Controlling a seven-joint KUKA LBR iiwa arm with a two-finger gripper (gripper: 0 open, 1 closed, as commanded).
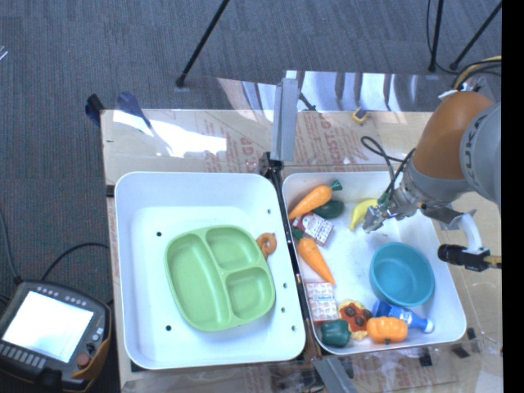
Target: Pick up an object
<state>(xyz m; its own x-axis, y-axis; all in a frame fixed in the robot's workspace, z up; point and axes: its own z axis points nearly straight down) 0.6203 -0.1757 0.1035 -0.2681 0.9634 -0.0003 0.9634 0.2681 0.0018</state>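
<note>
Hovering in the right bin, the hand [375, 220] sits just beside the yellow banana [361, 212], at its ten o'clock. Banana's long axis runs one-to-seven o'clock; whether the hand is spread, I cannot tell.

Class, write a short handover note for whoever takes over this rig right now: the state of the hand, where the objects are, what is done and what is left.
Hand: low in the right bin, next to the yellow banana. Nothing is visibly held; its grip state cannot be told from this view.
Right bin: two carrots, blue bowl, small box, orange pumpkin, blue bottle, other toy foods.
Left bin: green divided plate, with a small brown ring at its upper right edge.
Done: nothing lifted yet.
Left: grasp one object, probably the banana, and raise it.
</note>
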